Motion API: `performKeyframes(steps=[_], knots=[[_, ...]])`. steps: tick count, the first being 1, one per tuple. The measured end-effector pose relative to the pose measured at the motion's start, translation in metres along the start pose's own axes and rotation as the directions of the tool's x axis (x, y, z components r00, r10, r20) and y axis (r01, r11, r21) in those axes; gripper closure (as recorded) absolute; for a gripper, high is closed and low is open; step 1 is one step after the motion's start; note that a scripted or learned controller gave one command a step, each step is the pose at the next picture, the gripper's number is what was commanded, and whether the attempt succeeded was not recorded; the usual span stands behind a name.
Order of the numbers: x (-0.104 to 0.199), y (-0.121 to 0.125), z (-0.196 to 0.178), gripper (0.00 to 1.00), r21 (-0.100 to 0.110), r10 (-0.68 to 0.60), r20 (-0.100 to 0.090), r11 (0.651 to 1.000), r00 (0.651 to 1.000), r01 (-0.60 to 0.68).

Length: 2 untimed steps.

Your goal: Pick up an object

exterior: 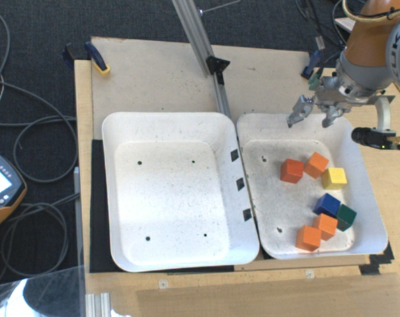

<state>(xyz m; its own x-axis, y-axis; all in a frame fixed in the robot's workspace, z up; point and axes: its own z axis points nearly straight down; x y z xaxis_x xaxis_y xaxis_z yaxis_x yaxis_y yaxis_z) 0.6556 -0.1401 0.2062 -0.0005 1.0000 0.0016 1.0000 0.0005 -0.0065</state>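
Right bin (358,177): seven blocks (322,200)

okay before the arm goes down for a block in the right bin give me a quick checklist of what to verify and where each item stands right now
1. Gripper free of load: ok. The two-finger gripper hangs open with nothing between its fingers.
2. Targets present: ok. Seven small cubes lie in the right white plastic bin.
3. An isolated target: ok. The red-orange cube has open floor on its left.
4. Clutter: not ok. The blue cube, dark green cube and two orange cubes sit bunched together.
5. Gripper over a target: not ok. It hovers at the bin's far rim, short of the cubes.
6. Height above the bin: cannot tell.
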Motion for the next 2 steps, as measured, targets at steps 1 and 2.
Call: performKeyframes(steps=[1, 2], knots=[[0.007, 0.005, 0.046, 0.0, -0.001, -0.001, 0.0, 1.0, 1.0, 0.001], [0.014, 0.009, 0.106, 0.0, 0.001, -0.001, 0.0, 1.0, 1.0, 0.001]])
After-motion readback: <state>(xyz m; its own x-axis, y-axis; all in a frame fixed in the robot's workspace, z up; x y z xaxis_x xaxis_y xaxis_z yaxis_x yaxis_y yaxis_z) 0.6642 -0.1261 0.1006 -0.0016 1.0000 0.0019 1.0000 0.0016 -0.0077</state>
